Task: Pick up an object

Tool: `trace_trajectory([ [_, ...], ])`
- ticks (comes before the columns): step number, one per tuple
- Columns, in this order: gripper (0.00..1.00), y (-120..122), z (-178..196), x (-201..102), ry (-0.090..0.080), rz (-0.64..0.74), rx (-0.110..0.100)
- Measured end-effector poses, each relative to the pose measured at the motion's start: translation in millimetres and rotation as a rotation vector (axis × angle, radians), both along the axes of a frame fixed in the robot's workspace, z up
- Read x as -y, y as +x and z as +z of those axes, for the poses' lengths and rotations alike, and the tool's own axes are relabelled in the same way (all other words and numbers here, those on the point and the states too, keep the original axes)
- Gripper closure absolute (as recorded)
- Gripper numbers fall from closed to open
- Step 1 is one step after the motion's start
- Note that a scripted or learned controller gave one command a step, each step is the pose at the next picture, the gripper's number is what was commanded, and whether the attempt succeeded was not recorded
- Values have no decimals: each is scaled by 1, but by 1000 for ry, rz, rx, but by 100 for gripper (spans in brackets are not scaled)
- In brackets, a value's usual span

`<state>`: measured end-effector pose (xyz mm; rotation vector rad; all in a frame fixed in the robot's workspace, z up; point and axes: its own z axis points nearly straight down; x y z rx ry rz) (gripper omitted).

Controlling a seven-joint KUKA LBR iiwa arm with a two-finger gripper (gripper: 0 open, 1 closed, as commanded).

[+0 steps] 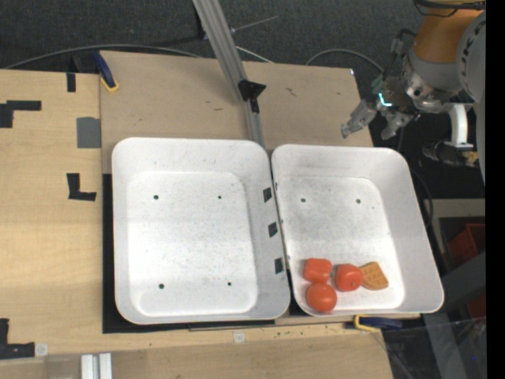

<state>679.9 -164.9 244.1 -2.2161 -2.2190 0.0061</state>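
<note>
The wooden bench (47, 212) fills most of the view, marked with black tape pieces along its left side. On it sit two shallow white bins side by side: the left bin (189, 227) holds nothing, and the right bin (347, 212) touches it along a seam set with small black clips. A slanted metal pole (225, 50) crosses from the top of the view down to the seam between the bins, ending in a black bracket near their far rims. The grey arm with its orange band (442, 22) enters at the upper right, and the gripper (377, 119) hangs just beyond the far right corner of the right bin, over the bench edge; its fingers stand visibly parted with nothing between them. Well apart from it, at the near edge of the right bin, three red tomato-like pieces (331, 281) cluster together, touching or nearly so, with a smaller orange piece (374, 275) just beside them on the right
</note>
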Motion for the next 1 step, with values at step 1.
trace_trajectory([
  [1,0,1,4,0,-2,1,5],
])
